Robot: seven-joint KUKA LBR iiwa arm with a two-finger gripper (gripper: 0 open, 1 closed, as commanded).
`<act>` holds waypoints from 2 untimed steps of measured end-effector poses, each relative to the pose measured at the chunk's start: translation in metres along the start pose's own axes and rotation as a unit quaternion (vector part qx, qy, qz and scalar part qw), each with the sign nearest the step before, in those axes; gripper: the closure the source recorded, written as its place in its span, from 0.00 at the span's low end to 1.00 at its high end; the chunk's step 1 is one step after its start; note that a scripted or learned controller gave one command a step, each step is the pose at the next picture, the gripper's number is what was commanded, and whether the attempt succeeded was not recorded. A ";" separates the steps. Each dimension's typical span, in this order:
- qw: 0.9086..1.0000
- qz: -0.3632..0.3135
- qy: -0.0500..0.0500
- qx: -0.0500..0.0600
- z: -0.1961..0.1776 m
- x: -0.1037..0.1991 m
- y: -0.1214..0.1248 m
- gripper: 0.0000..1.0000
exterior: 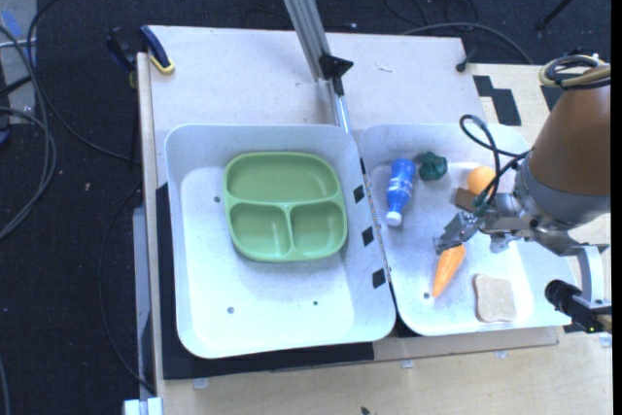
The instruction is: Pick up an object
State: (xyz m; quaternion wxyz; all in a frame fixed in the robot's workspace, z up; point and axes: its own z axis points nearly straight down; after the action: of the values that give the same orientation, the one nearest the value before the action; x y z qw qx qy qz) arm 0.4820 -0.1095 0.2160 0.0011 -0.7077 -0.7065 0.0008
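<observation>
The right bin point(413, 311) holds a blue bottle with a white cap point(398, 191), a dark green object point(431, 166), an orange ball point(480, 179), an orange carrot point(446, 269) and a tan bread slice point(494, 297). My gripper point(459, 233) hangs low over the bin, just above the carrot's thick end and left of the arm's orange wrist point(575, 141). The view is too small to tell how its tips stand.
The left bin point(194, 306) carries a light green divided tray point(286, 206). A grey metal pole point(303, 0) slants from the top down to the bins' join. Cables lie on the dark floor around the bench.
</observation>
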 end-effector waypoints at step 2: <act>1.000 0.000 0.000 0.002 0.096 -0.001 -0.002 0.00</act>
State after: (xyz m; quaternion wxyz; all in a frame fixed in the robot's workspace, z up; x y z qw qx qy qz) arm 0.4800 -0.1101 0.1204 0.0024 -0.7077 -0.7065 0.0016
